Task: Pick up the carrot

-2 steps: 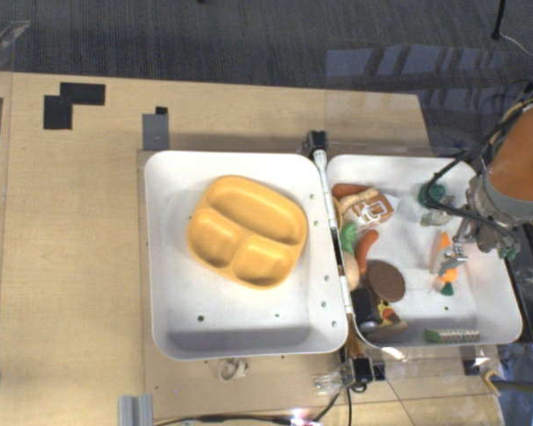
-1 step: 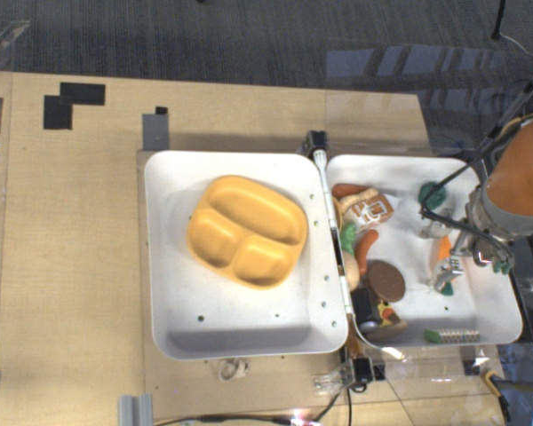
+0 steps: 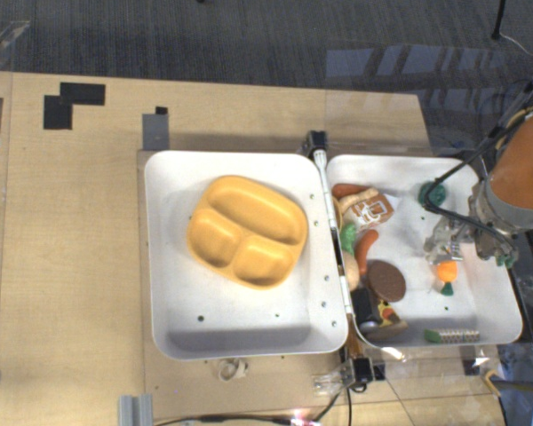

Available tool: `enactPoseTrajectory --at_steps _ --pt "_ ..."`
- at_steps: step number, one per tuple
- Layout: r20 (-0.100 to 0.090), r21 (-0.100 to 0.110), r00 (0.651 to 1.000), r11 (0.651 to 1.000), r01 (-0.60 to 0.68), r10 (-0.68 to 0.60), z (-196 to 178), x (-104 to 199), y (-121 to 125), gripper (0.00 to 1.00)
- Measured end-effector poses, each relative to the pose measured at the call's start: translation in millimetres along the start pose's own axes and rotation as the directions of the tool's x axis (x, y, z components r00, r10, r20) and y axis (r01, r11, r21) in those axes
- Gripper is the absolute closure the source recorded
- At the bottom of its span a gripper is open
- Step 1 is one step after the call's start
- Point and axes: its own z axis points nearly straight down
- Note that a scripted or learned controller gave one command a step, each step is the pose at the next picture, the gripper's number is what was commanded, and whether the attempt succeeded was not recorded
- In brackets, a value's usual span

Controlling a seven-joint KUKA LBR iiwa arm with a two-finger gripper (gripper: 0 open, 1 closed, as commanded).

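A small bright orange carrot (image 3: 446, 273) with a green stub at its lower end sits in the right part of the right bin (image 3: 493, 322). My gripper (image 3: 446, 252) hangs directly over the carrot's upper end, reaching in from the right under the orange-banded wrist. From this angle I cannot make out whether the carrot is touched or gripped. A longer reddish-orange piece (image 3: 365, 248) lies by the bin's left wall beside a green piece (image 3: 347, 238).
The right bin also holds a packaged bread item (image 3: 367, 208), a brown disc (image 3: 386, 280), a green ring (image 3: 431, 195) and a small green bar (image 3: 433, 335). A yellow compartment plate (image 3: 247, 229) lies in the left bin (image 3: 173, 327). Cables run along the front edge.
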Motion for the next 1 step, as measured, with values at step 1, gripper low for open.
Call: enactPoseTrajectory --at_steps 1 --pt "-0.001 0.0 1.0 1.0 0.0 0.0 0.7 0.4 0.0 0.0"
